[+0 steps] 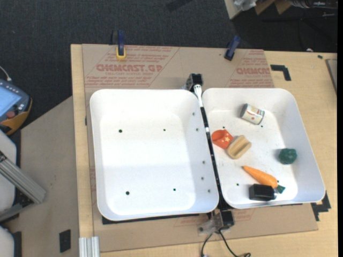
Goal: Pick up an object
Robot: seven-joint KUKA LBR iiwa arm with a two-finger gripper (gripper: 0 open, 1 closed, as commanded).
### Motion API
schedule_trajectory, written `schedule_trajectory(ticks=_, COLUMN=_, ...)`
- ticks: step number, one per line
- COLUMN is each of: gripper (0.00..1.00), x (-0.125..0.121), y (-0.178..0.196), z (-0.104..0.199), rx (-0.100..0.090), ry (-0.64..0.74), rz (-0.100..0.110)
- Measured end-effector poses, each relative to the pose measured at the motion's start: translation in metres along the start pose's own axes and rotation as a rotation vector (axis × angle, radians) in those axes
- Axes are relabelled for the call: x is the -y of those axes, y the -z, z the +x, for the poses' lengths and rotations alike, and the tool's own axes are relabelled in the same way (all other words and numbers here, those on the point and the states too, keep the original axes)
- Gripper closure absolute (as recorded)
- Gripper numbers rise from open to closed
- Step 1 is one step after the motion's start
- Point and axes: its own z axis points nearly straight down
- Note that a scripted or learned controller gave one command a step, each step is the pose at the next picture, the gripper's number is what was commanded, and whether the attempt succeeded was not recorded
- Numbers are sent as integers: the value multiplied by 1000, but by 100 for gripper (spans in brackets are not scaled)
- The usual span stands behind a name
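From the camera above, two shallow white plastic bins sit side by side on a brown cardboard-covered table [161, 58], which bears red printed lettering along its far edge. The left bin [107, 197] shows a bare white floor with a few small dark holes. The right bin [305, 143] holds all the objects. Near its far edge lies a small white and grey cylindrical can [252, 113] on its side. Toward the bin's left wall rests a small orange-red plastic piece [220, 138], and just beside it, touching or nearly so, a tan bun-shaped toy [239, 146]. Close to the right wall sits a dark green rounded lump [288, 155], apart from the rest. Near the front edge an orange toy carrot [260, 175] lies at a slant, its tip just beside a black rectangular block [261, 192]. Two blue clamps [120, 38] grip the table's far edge. The hand's state cannot be told.
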Motion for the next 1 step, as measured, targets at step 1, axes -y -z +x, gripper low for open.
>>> schedule_trajectory(ticks=1, gripper=100, x=2, y=0, z=46, rx=0, ry=-1, rz=0)
